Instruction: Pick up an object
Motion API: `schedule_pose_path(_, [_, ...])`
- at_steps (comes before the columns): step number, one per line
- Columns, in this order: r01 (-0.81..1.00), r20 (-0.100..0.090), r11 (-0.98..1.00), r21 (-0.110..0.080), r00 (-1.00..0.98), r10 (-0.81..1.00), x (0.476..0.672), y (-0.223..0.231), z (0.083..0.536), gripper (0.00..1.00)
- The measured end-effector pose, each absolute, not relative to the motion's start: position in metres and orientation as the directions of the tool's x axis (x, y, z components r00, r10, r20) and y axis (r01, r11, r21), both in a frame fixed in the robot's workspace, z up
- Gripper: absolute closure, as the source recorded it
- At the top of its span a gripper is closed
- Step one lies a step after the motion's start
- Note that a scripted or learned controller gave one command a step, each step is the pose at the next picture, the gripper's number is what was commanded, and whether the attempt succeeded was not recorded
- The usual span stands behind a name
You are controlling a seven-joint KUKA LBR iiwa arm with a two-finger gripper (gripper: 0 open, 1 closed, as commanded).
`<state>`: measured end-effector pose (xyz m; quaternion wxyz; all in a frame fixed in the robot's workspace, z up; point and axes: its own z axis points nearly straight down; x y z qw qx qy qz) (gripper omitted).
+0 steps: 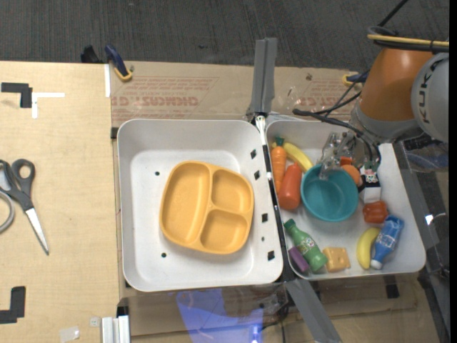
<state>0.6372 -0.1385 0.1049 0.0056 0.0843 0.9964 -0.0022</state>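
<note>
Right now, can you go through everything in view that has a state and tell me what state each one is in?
Gripper: above the teal bowl's far rim, holding nothing visible.
Teal bowl: upright, nothing visible inside.
Yellow divided plate: flat, right side up, compartments bare.
Green bottle: lying on its side.
Blue bottle: lying down.
Scissors: lying flat outside the bins.

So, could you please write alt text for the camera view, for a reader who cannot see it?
A grey and orange robot arm reaches its gripper over the rim of a teal bowl in the right bin, among toy foods and bottles. The left bin holds a yellow divided plate; scissors lie on the bench.
</note>
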Motion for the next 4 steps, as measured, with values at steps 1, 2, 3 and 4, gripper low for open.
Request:
schedule_pose_path(1, [-0.135,-0.007,0.991,-0.001,-0.991,-0.135,0.610,-0.143,0.096,1.00])
schedule_pose_path(2, [0.004,-0.009,1.000,-0.010,-1.000,0.004,0.632,-0.113,0.098,1.00])
schedule_pose_path(3, [0.237,-0.017,0.971,-0.014,-0.971,0.237,0.617,-0.110,0.099,1.00])
schedule_pose_path(4, [0.405,-0.024,0.914,-0.002,-0.914,0.405,0.581,-0.104,0.099,1.00])
